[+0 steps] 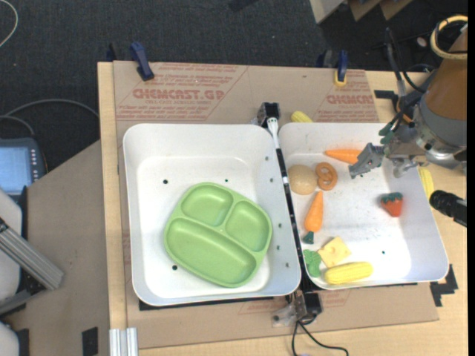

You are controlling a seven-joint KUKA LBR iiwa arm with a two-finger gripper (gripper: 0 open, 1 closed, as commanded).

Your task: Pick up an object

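We see the tool hovering over the right bin, its fingers spread and gripping nothing. Beside it lie a carrot, a ring and a strawberry; a green tray fills the left bin.

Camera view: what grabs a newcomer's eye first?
The green divided plate dominates the left bin. The right bin holds bright toy food: two carrots, a banana, a strawberry. The gripper hovers over that bin's far right part, holding nothing.
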